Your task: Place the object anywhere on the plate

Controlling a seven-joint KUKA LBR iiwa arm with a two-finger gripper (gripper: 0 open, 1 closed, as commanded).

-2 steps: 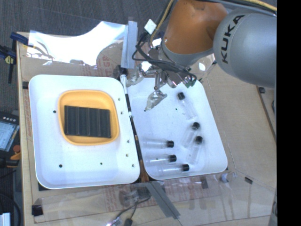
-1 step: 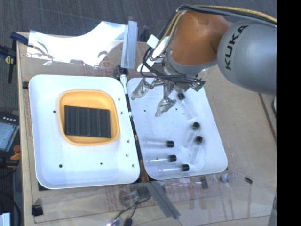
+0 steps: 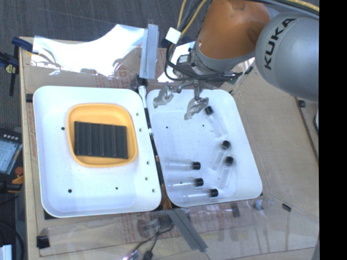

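From above, the end effector (image 3: 177, 103) hangs over the far edge of the right bin (image 3: 245, 145), its two fingers spread wide with nothing between them. Six clear vials with black caps lie in that bin: one (image 3: 209, 111) near the far edge just beside the fingers, the rest toward the near edge. The yellow plate (image 3: 76, 118), bearing a dark ribbed insert (image 3: 102, 140), sits mid-left bin (image 3: 49, 177).

Grey arm (image 3: 287, 47) w/ black KUKA lettering, orange band (image 3: 230, 20), yellow + black cables, silver metal tool (image 3: 178, 103).
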